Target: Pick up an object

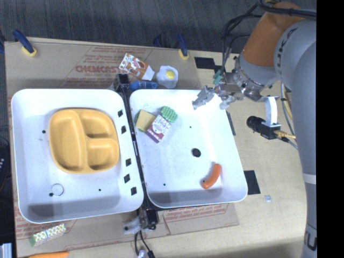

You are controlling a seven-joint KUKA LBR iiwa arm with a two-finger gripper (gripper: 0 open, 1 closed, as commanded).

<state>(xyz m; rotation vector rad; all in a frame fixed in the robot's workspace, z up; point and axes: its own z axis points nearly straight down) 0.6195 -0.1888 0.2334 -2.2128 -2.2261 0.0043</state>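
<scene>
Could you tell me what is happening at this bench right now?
The KUKA arm reaches in with its pincer over the far right corner of the right bin, holding nothing. That bin holds a toy hot dog, a yellow block and a small packet. A yellow divided tray sits in the left bin.

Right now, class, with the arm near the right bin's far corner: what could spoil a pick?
1. The gripper hovers by the right bin's rim; descending here might strike it.
2. The yellow block, small packet and green piece lie touching, so a grasp may catch several.
3. The orange sausage is rounded and might slip.
</scene>
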